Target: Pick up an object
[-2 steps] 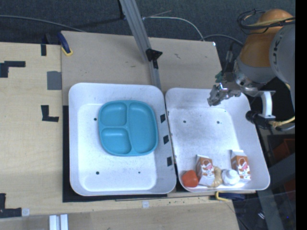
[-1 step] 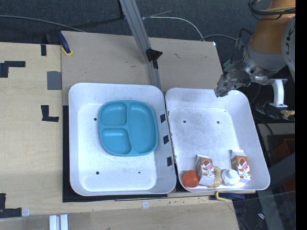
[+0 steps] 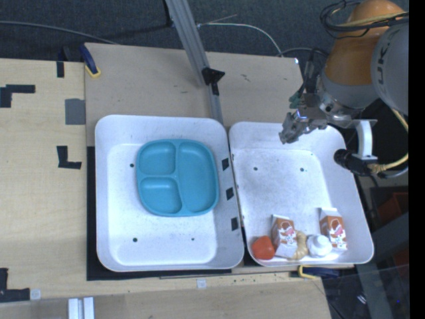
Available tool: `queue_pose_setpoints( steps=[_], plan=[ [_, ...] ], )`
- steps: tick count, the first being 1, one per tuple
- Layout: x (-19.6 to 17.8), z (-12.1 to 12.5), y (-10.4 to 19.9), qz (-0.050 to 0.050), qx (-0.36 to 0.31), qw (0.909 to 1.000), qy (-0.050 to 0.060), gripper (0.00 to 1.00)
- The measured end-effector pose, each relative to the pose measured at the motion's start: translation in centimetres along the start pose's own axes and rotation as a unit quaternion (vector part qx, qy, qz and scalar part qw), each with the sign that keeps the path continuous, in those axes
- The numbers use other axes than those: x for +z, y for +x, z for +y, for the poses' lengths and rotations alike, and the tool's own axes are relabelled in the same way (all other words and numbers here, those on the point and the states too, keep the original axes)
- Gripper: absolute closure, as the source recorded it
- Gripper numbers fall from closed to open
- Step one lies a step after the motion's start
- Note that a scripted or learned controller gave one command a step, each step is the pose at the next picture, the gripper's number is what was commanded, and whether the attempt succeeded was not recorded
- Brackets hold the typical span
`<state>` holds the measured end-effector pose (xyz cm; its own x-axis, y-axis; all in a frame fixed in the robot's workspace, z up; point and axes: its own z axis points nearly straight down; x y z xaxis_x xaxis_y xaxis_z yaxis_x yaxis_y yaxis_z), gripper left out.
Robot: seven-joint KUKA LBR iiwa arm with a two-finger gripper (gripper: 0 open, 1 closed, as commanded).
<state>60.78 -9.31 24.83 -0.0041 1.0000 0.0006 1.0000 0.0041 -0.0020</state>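
Objects available for picking lie grouped in the right bin (image 3: 302,178), along its lower edge at the lower right of the frame. From left to right: an orange-red round item (image 3: 263,248), a small carton with a red-and-white printed face (image 3: 284,234), a tan, lumpy piece (image 3: 302,244) just beside that carton, a white round-topped item (image 3: 321,246), and a second carton of the same print (image 3: 333,230) toward the bin's right wall. The five sit close together, several touching or nearly so — exact contact between the tan piece and the white item cannot be made out.

The gripper (image 3: 290,135) hangs over the upper edge of the same bin, in the upper right of the frame, well apart from the cluster. Nothing is seen between its fingertips. Whether the pincer is open or closed cannot be told from this angle.

The grey arm (image 3: 392,52) with its orange band (image 3: 362,35) enters from the right edge of the frame, above the gripper.

The left bin (image 3: 113,198) holds a teal divided plate (image 3: 178,177) with three compartments — lying flat in the bin's upper half, centre of the frame. Both bins rest side by side on the wooden bench (image 3: 40,178).
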Motion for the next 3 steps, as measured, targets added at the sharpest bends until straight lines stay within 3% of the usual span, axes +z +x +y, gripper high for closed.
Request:
queue_pose_setpoints(
  steps=[3],
  plan=[
    [3.5, -3.0, 15.0, 0.0, -0.001, 1.0, 0.001, 1.0]
  ],
)
